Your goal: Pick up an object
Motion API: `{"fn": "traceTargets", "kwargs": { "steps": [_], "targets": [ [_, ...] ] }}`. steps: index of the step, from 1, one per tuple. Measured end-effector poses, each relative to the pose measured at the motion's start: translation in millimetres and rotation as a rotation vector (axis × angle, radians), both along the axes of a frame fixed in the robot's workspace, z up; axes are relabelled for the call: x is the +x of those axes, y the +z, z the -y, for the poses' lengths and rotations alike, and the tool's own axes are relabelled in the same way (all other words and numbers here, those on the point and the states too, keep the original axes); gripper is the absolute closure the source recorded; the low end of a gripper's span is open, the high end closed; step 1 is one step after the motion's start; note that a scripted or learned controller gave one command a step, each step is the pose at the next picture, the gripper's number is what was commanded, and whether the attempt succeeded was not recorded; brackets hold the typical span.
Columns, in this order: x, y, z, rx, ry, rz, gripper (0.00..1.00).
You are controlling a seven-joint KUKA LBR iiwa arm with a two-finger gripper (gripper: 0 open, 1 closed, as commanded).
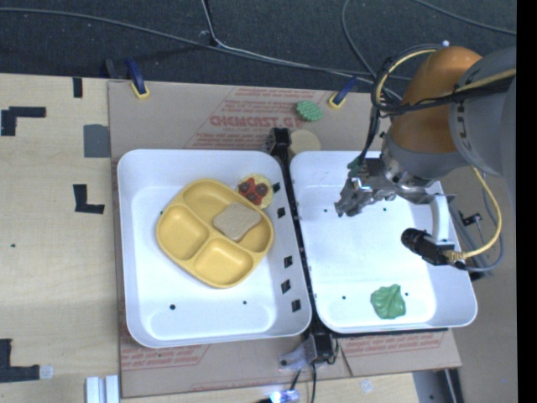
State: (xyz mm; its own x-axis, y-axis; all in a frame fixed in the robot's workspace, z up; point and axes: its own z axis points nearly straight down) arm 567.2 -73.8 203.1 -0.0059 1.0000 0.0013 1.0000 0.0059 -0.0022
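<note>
Nearest the viewer, at the lower right of the frame, a green leaf-shaped toy [388, 300] lay flat on the floor of the right-hand white bin [336, 250], close to its bottom edge and with nothing touching it. To the left, the second white bin [143, 300] held a yellow divided plate [214, 232] set at a slant, with a tan slice of bread [236, 221] resting on its middle section and a small red and dark berry-like piece [254, 190] at its upper right rim. Higher up in the right bin, the gripper [351, 201] hung over the bare upper left part of the bin floor, well apart from the green leaf; how far its jaws were parted could not be told from this angle, and nothing was seen between them. The grey arm [478, 99] with its orange band reached in from the upper right. Beyond the bins, near the top centre, a small green round thing [309, 110] sat on the cardboard sheet [168, 112]. The step looked like the approach, with no object yet taken. A likely next move was to travel down and right to the leaf, then lower onto it, a thin flat shape that could be hard to grasp.
</note>
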Motion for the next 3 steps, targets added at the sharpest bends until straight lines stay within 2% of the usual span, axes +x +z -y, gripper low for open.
{"fn": "traceTargets", "kwargs": {
  "steps": [1, 2, 3],
  "targets": [
    [10.8, -3.8, -44.0, 0.000, -0.001, 0.000, 1.00],
    [21.3, -7.1, -103.7, 0.000, 0.002, 0.000, 1.00],
    [30.9, 9.3, -156.6, 0.001, 0.001, 0.002, 1.00]
  ]
}}
